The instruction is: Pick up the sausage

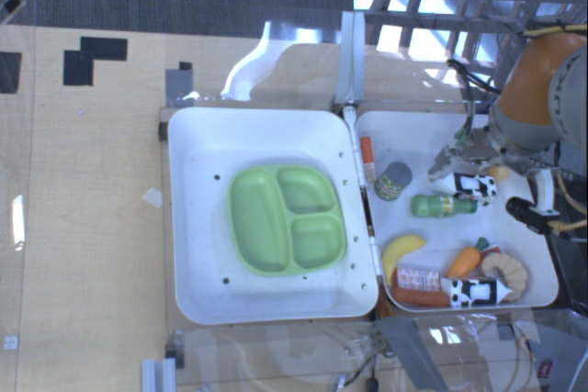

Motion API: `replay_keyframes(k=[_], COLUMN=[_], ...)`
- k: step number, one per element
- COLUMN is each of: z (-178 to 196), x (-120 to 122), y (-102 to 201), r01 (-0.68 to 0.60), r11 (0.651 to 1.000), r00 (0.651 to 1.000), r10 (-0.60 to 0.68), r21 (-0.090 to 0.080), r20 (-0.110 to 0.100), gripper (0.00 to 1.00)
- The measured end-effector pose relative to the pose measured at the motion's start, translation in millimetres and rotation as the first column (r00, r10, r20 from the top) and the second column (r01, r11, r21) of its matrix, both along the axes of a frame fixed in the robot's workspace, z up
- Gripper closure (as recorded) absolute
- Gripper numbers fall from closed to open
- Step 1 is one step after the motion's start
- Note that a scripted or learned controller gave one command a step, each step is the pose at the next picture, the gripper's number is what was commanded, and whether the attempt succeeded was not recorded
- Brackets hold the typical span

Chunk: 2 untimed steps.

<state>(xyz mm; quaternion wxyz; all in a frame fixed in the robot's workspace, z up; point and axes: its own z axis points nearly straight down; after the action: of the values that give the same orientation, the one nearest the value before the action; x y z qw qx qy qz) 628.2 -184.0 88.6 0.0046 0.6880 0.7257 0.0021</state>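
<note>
So the sausage (420,296) is lying flat along the front edge of the right bin (548,289), tucked under the banana (401,250) and touching a small packet (418,278). The end effector (457,158) hangs near the back of that bin, above the green bottle (443,205); can't tell whether it's spread or pressed together. I'd come straight down, pinching across the sausage's narrow width, staying clear of the bin wall.
</note>
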Motion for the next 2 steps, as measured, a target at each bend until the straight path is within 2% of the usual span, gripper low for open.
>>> replay_keyframes(k=[1, 2], z=[13, 175], x=[4, -13], y=[2, -22], r01=[-0.002, -0.215], r11=[1.000, 0.977], r00=[1.000, 0.977], r10=[0.002, 0.215], r21=[0.001, -0.002], r20=[0.010, 0.000], gripper=[1.00, 1.00])
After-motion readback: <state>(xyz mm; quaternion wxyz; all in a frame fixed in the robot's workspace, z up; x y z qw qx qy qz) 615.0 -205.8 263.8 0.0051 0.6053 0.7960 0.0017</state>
